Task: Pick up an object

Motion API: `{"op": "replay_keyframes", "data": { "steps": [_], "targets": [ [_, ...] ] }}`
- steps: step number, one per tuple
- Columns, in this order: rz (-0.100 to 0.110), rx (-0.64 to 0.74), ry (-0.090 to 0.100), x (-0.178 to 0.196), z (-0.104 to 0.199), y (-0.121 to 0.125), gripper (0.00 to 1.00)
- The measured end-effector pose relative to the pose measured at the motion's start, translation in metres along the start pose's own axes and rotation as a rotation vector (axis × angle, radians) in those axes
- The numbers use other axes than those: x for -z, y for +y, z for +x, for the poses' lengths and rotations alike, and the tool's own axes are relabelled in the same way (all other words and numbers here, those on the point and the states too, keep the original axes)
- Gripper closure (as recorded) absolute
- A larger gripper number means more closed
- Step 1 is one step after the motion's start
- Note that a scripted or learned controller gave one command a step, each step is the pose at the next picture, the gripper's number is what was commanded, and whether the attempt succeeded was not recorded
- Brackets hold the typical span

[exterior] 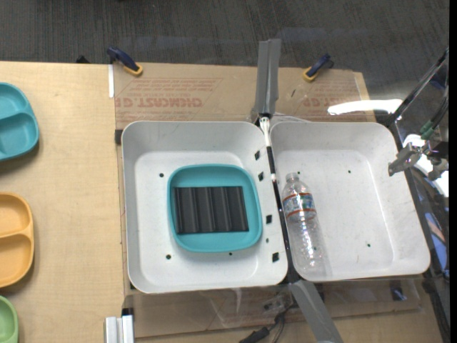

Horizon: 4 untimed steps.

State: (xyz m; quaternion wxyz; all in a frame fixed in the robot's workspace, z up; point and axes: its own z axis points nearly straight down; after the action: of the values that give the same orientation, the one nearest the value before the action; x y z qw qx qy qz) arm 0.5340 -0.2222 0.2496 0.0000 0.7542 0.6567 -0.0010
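Note:
A clear plastic water bottle (pixel 303 225) with a white cap and a red-and-blue label lies on its side in the right bin (pixel 357 191). It rests along that bin's left wall, cap toward the back. In the left bin (pixel 146 213) sits a teal tray (pixel 214 208) with a dark ridged insert, roughly in the middle of the floor.
A grey divider strip (pixel 268 77) runs back from between the bins over brown cardboard (pixel 186 95) held by clamps. Teal, orange and green plates (pixel 14 191) lie at the far left. Metal and glassy fixtures (pixel 418 152) stand at the right bin's right rim.

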Motion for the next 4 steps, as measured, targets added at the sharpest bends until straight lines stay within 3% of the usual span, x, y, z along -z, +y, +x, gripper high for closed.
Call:
{"op": "replay_keyframes", "data": {
  "steps": [1,2,3,4],
  "targets": [
    [-0.001,-0.208,-0.001,0.034,0.005,-0.003,0.0],
    [0.002,-0.344,-0.001,0.033,0.011,0.017,0.0],
    [0.004,-0.292,0.001,-0.067,0.012,0.026,0.0],
    [0.003,-0.379,0.001,-0.042,0.013,-0.059,0.0]
  ]
}}
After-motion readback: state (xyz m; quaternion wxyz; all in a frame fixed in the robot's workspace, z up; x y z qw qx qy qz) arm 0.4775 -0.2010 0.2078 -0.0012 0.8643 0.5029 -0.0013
